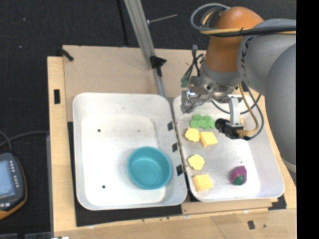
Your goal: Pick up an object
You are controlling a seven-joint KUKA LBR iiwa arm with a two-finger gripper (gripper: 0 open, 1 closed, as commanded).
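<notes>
Nearest the front edge of the surface, the right bin (269, 183) holds a yellow block (202, 182) by its front left corner and a small purple and green toy (239, 176) further right. Just behind the block lies a yellow lump (196, 161), then a second yellow lump (192, 134) touching a yellow wedge (209, 139), and behind those a green leafy piece (202, 122) near the bin's back left corner.

All of these look like small, light toy foods, probably foam or soft plastic, so likely easy to lift but apt to slide or tip. The front yellow block, with flat sides and open space around it, seems the best thing to pinch across its width. The touching pair would be harder to separate.

In the left bin (87, 108) a blue bowl (149, 167) sits toward the front right corner, well apart from the toys.

At the far end, the claw (190, 101) hangs over the back left corner of the right bin, just behind the green piece, with nothing seen in it. Whether it is apart or together cannot be told. Cables (249, 121) and a black fitting (225, 127) hang beside the wedge and could snag. A metal pole (142, 34) slants up behind the bins.
</notes>
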